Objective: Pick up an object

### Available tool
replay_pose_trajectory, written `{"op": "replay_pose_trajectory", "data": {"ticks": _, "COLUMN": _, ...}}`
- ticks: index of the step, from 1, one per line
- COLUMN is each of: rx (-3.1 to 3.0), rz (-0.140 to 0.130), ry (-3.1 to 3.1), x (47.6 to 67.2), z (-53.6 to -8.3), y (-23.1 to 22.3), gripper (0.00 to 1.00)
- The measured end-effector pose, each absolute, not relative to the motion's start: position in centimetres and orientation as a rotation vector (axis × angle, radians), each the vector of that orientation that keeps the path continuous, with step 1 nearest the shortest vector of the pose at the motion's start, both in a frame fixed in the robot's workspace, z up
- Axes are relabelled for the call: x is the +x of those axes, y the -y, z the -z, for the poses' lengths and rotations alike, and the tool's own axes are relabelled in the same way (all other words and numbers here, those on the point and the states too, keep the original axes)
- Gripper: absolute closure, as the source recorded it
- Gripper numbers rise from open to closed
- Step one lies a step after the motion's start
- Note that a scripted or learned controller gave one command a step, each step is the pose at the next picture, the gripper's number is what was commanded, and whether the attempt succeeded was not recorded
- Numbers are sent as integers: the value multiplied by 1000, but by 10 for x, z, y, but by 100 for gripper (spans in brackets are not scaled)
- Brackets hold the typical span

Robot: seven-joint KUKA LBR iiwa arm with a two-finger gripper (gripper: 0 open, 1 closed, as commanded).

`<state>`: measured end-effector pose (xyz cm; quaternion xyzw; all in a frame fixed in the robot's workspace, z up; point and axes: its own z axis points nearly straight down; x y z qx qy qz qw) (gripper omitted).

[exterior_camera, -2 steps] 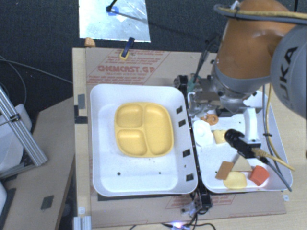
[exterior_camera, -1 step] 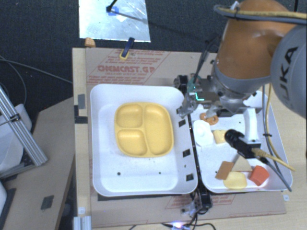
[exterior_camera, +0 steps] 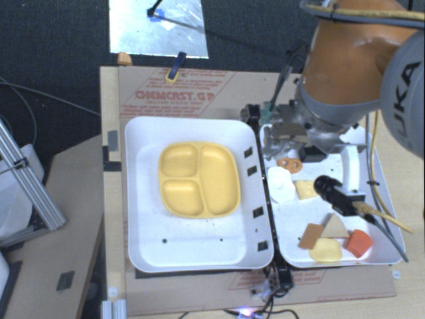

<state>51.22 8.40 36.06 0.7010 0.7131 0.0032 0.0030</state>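
My gripper [exterior_camera: 272,141] hangs low over the far left corner of the right bin [exterior_camera: 382,254], under the grey and orange wrist. Just in front of it lies a small orange pretzel-shaped ring [exterior_camera: 289,165]. A white rounded piece [exterior_camera: 280,185] and a pale yellow block [exterior_camera: 305,189] lie a little nearer the camera. At the bin's front sit a brown cracker [exterior_camera: 311,236], a tan wedge [exterior_camera: 336,226], a yellow lump [exterior_camera: 325,249] and an orange-red piece [exterior_camera: 359,242]. Nothing shows in the gripper's grasp.
The left bin [exterior_camera: 143,244] holds a yellow divided plate [exterior_camera: 199,179]. A ridge with black clips [exterior_camera: 260,211] separates the two bins. The big arm body covers the right bin's far side. Cardboard [exterior_camera: 176,95] lies beyond the bins.
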Motion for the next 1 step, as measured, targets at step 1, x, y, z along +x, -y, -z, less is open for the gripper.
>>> {"op": "replay_pose_trajectory", "data": {"ticks": 1, "rx": 2222, "rz": 3, "ry": -2220, "x": 547, "z": -303, "y": -73, "gripper": 100}}
